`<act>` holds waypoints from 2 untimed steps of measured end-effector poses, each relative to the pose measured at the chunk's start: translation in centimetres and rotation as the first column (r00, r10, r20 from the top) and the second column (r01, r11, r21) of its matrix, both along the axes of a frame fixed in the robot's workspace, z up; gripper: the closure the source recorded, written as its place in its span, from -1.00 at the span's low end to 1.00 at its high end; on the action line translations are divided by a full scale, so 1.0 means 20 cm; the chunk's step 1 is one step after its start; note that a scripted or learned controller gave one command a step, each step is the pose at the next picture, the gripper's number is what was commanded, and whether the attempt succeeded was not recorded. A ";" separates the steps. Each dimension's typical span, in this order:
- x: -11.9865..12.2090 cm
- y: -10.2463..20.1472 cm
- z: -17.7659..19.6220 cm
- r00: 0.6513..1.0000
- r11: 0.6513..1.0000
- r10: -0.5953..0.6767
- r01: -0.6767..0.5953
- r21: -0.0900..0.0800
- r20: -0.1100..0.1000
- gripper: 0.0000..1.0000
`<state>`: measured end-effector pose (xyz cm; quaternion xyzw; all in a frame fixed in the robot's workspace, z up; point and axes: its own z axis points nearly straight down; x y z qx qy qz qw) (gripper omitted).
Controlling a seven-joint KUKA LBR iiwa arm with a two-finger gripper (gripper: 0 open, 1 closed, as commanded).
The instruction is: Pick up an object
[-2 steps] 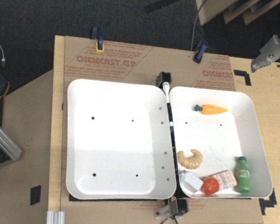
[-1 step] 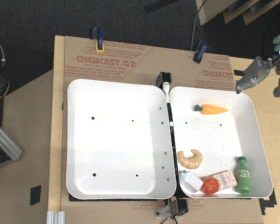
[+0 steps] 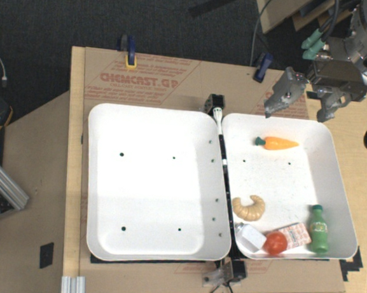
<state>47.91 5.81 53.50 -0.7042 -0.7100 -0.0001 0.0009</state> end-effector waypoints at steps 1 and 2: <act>0.00 0.46 0.00 1.000 1.000 0.003 -0.003 0.001 0.003 -1.00; 0.00 0.78 0.00 1.000 1.000 -0.001 0.001 0.001 0.003 -1.00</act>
